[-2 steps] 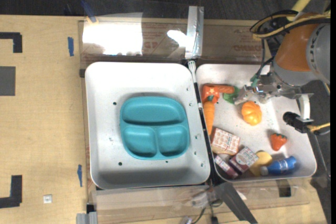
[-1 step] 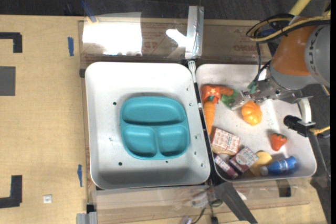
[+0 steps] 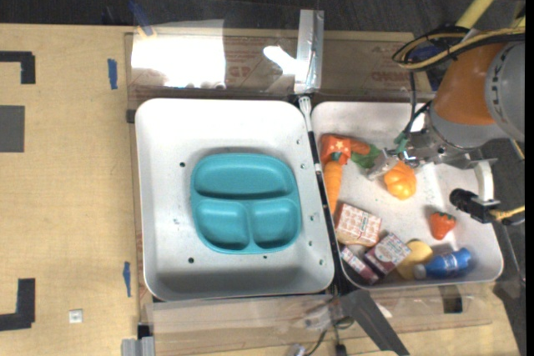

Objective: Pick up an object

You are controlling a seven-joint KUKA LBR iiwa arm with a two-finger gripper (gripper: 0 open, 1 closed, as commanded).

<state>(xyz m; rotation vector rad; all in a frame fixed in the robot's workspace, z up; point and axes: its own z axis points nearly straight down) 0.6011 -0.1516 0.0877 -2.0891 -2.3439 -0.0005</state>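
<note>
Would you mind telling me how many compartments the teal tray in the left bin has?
3. The tray has one long compartment across its far side and two smaller ones on the near side, one left and one right. None seems hidden.

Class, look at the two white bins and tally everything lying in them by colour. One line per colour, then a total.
Teal: 1, the divided tray
Orange: 3, a carrot, a tomato-like piece, a small pepper
Red: 1, a strawberry
Yellow: 1, a lemon
Blue: 1, a bottle
Printed packets: 2, and
Total: 9

matt teal plastic tray (smooth), glossy white bin
</note>
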